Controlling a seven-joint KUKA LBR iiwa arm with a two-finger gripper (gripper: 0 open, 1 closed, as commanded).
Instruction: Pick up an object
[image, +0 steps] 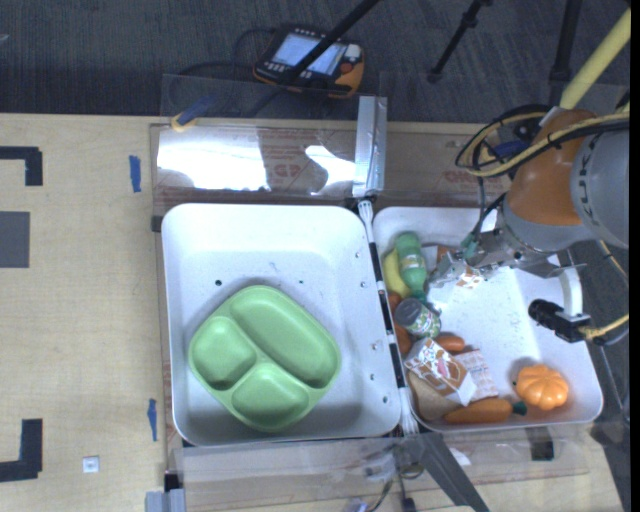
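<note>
The right bin (500, 320) holds a green bottle (408, 258) beside a yellow piece (392, 275) along its left wall. Below them lie a dark round can (418, 318), a printed snack packet (442, 368), a carrot (482, 410) and a small orange pumpkin (541, 387). My gripper (462, 260) is low in the bin's upper part, just right of the green bottle, over a small crumpled wrapper (468, 279). The wrist hides its tips.
The left bin (200, 240) carries a green divided plate (262, 356). A metal divider (369, 150) stands behind the gap between the bins. The arm's grey body and orange band (545, 195) hang over the right bin's top right corner, trailing cables.
</note>
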